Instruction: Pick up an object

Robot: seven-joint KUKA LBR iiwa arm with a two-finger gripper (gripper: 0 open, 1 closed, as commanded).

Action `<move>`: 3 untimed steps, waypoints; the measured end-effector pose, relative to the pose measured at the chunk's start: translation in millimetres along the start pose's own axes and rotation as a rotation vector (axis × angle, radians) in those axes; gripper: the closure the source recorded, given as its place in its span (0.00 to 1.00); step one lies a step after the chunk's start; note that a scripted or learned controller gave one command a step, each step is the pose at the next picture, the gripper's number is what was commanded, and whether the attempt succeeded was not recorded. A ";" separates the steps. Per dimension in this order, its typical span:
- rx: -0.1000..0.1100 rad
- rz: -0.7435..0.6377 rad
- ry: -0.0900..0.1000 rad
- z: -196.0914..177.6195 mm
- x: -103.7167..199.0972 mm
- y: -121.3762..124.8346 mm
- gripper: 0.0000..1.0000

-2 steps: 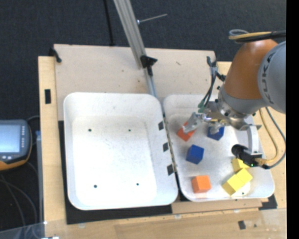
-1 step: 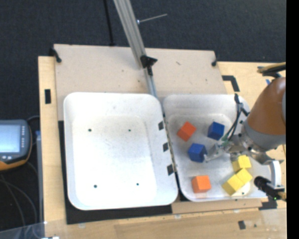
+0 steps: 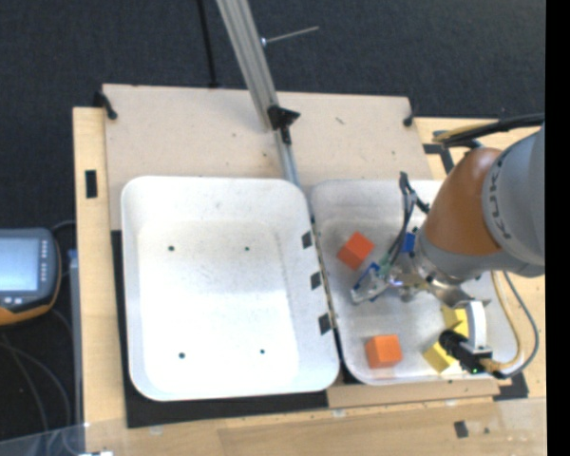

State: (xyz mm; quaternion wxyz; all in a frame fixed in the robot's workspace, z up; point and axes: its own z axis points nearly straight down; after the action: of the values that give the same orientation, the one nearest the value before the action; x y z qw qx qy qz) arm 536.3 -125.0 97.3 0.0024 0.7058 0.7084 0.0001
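Orange block, upper one (image 3: 355,250): it lies tilted in the upper-left part of the right bin (image 3: 361,191), near the wall that bin shares with its neighbour. A second orange block, lower one (image 3: 383,351), sits near the bottom edge of the same bin, well apart from the first. The gripper (image 3: 365,291) is low over the bin floor between the two, just below and to the right of the upper block and closer to it than to the lower one. From this slant I cannot tell how far open it is, or whether it touches or has hold of anything. The grey arm (image 3: 484,221) with its orange band comes in from the right of the frame, covering much of the bin's right side. The left bin (image 3: 138,202) fills the middle of the frame, with four small dark dots on its floor. Both bins rest on the pale bench (image 3: 199,131). A metal post (image 3: 247,46) slants up toward the top of the frame. A handheld screen unit (image 3: 14,269) lies at the far left edge.
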 end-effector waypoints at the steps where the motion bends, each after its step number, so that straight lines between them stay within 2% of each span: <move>1: -0.005 0.006 0.001 -68.0 -7.3 -5.1 0.00; 2: -0.002 0.010 0.003 -74.9 -7.4 -5.3 1.00; 3: -0.002 0.011 0.004 -74.4 -7.1 -5.4 0.00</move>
State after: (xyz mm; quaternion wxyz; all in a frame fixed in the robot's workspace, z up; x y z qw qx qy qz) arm 530.7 -131.9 171.6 0.0018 0.7097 0.7045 0.0020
